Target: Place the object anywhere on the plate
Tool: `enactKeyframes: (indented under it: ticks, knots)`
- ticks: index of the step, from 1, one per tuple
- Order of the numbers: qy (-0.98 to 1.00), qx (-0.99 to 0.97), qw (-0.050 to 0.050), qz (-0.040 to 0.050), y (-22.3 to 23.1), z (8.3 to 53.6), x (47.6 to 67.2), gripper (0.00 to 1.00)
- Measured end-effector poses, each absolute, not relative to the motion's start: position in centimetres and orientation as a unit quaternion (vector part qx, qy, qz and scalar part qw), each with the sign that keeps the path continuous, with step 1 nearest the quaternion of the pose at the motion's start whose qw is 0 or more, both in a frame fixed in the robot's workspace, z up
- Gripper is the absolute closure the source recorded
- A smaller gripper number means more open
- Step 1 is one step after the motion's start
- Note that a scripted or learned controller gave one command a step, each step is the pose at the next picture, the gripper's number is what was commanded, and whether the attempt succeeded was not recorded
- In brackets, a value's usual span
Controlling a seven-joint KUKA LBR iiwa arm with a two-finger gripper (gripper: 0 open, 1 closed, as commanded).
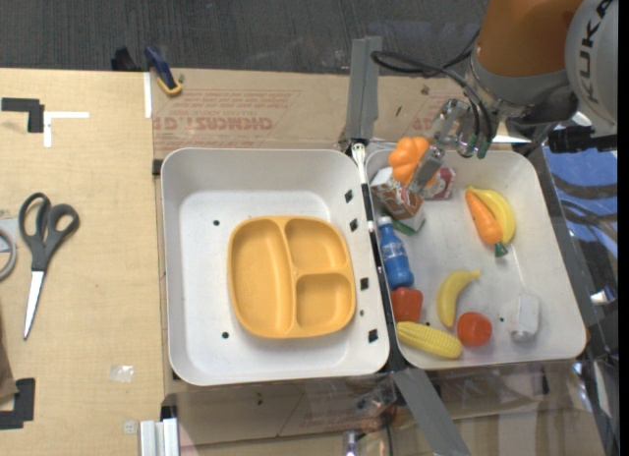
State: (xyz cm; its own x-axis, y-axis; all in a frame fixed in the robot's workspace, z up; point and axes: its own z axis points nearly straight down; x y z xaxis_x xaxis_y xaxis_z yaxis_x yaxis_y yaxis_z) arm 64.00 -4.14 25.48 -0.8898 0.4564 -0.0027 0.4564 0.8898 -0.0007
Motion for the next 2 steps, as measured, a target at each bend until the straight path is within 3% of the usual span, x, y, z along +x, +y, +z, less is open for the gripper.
enactKeyframes:
  ticks: [1, 2]
  knots:
    - [0.985, 0.175, 0.001, 0.0001, 0.4, 19.19, 62.25, 1.0]
    - [0.985, 0.175, 0.001, 0.0001, 0.39, 19.22, 62.26, 0.0]
